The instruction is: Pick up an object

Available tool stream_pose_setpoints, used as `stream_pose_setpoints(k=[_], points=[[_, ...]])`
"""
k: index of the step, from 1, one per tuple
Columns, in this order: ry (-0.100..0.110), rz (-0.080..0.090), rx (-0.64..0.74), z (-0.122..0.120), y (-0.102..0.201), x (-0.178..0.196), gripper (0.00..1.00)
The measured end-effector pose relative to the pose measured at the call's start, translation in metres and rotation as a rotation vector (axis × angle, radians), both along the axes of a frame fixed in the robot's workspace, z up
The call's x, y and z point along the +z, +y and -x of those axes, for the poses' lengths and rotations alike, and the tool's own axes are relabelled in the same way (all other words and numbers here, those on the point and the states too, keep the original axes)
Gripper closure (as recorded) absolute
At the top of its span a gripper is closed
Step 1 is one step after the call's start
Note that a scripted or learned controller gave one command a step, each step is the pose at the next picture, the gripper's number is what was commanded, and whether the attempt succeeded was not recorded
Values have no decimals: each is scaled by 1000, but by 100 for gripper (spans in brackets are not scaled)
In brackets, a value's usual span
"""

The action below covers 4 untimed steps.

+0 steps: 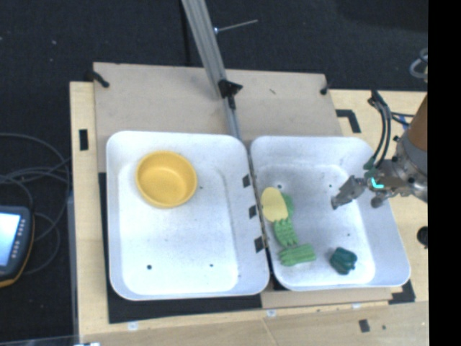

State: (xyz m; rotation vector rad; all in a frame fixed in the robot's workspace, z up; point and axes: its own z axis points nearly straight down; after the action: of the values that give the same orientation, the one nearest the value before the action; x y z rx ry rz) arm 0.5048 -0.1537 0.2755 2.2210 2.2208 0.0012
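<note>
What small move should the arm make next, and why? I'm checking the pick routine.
Probably move the gripper toward the dark green object near the right bin's front edge. The gripper hovers over bare bin floor with nothing under it, and that object lies apart from the others.

Your arm (416, 139) comes in from the right edge of the camera view, with just a sliver of its orange band showing at the border. Dark cables loop along its upper side and run down to the wrist (398, 173). The wrist is grey and slants down and to the left. Your claw (360, 194) sits at its lower end. The two fingers (346, 192) stand spread apart, one reaching out left and one shorter to its right, with nothing between them. A small teal light glows at the base.
</note>
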Motion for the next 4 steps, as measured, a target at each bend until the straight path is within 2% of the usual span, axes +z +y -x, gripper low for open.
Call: stream_pose_setpoints(k=[1, 2, 4], points=[[0, 0, 0, 0, 0, 0, 0], [4, 0, 0, 5, 1, -43, 0], [6, -1, -1, 12, 1, -167, 0]])
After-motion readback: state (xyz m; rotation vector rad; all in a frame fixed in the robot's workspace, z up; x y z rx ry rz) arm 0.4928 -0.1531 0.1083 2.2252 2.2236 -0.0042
